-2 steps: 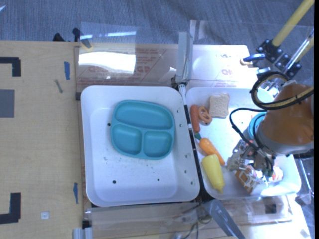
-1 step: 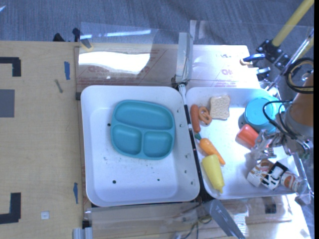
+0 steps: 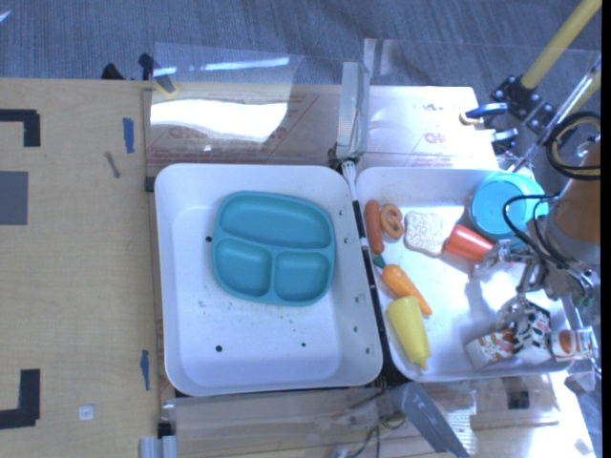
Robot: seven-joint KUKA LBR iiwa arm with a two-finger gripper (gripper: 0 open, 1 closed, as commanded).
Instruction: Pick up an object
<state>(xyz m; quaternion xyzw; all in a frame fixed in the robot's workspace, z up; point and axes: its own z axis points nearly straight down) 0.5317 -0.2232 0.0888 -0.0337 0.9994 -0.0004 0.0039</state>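
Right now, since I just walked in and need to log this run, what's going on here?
The grey arm's pincer hangs low over the right white bin, above a small printed carton. A yellow toy corn cob, an orange toy carrot and an orange cup lie nearby. The left white bin holds a teal divided plate.

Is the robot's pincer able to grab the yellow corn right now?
Probably yes. The corn lies bare in the right bin, nothing on top of it; only a carrot touches its upper end, and the pincer hangs nearby.
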